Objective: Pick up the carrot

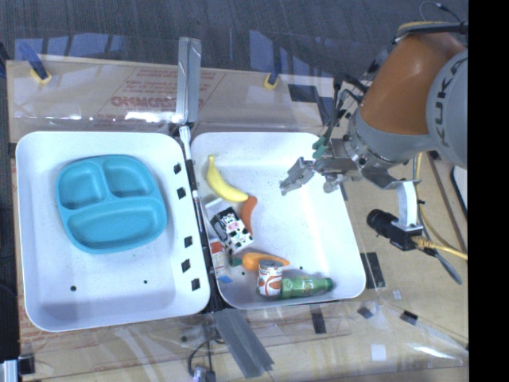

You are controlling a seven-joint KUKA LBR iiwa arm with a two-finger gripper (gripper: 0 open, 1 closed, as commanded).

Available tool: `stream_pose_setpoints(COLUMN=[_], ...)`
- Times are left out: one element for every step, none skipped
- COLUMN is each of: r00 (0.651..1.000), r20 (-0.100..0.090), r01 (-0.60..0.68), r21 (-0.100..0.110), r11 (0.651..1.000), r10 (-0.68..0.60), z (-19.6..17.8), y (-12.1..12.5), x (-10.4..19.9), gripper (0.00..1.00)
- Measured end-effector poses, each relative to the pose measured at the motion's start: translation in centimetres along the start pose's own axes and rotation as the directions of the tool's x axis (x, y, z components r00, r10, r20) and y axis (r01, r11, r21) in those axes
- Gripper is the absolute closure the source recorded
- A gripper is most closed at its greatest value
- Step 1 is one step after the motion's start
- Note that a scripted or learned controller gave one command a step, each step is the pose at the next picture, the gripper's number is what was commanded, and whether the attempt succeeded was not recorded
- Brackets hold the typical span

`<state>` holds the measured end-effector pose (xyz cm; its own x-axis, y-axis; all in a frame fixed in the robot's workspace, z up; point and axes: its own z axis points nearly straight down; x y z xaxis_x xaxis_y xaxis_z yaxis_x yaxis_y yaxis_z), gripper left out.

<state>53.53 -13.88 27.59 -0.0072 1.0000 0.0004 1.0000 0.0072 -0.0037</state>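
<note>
1. Gripper is hanging over the right bin, near its upper right; fingers are standing apart with nothing between them.
2. Carrot is lying near the bin's left side, touching the lower end of the banana.
3. A black-and-white carton is sitting just below the carrot.
4. A green bottle is lying along the bin's bottom edge.
5. A blue divided plate is resting in the left bin.

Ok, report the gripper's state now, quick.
Gripper: over the right bin, up and to the right of the carrot; nothing visible in it, and open or closed cannot be told.
</note>
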Motion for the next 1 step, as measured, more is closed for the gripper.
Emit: stream_pose_setpoints(r00=[0.966], r20=[0.000], r01=[0.259], r21=[0.001], r11=[0.966], r10=[-0.259], z=[10.27], y=[2.26], x=[2.87], gripper=[0.00])
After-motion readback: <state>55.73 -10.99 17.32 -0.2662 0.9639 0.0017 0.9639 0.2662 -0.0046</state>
